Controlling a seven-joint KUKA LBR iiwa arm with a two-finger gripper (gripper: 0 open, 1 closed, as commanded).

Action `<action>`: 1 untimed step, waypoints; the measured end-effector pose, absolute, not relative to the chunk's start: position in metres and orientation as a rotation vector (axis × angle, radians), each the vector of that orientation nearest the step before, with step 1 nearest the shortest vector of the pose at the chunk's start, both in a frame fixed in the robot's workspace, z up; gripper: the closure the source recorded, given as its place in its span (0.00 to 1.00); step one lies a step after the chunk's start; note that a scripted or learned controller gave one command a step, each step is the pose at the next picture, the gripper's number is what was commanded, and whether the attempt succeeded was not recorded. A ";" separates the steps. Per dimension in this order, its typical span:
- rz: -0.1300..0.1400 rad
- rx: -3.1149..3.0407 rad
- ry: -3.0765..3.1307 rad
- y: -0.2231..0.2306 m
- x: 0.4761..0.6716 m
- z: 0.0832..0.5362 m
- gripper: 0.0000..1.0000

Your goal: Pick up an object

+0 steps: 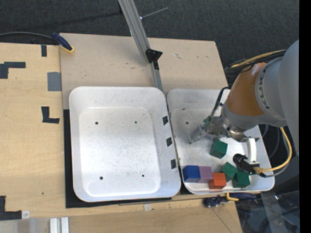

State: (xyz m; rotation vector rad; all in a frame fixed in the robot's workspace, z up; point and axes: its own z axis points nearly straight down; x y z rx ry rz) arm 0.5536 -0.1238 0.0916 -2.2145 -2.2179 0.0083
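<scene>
My gripper [198, 134] hangs over the middle of the right bin [194, 103], pointing down and to the left. It is open, with only bare bin floor between the fingers. A green cube [218, 148] lies just to its right, apart from it. Along the bin's near edge sit a blue cube [191, 173], a purple cube [206, 173], an orange cube [218, 180] and two more green blocks [228, 169] [241, 179], packed close together.
The left bin [119, 96] stands beside the right one, their rims touching. A metal rail [138, 28] slants down from the top to the bins' shared edge. A black and yellow cable [252, 168] runs by the right bin's near corner.
</scene>
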 end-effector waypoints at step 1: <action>0.003 -2.217 -2.221 -0.124 0.555 0.105 1.00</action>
